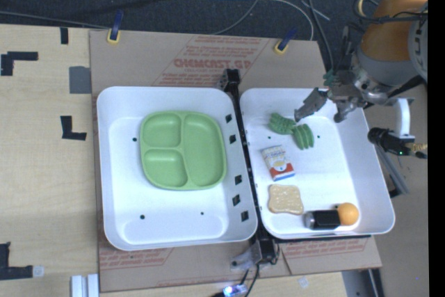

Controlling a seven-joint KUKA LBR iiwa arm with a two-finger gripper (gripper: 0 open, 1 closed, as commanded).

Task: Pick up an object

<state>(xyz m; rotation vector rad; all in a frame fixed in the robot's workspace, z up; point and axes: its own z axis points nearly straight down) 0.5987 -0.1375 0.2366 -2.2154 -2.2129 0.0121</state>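
Observation:
The right bin [361, 149] holds a green ridged toy vegetable [292, 129], a small white and red carton [278, 163], a slice of toast [285, 199], an orange ball [348, 213] and a black block [321, 220]. My gripper [324, 112] hovers over the bin's far part, just right of and above the green vegetable. Its fingers are spread open with nothing between them. The left fingertip [304, 110] is close to the vegetable's top end.
The left bin [118, 170] carries a green divided plate [184, 149]. A black divider [240, 149] runs between the bins. Cables trail across the dark floor behind the bench. The grey arm with its orange band [400, 3] fills the upper right.

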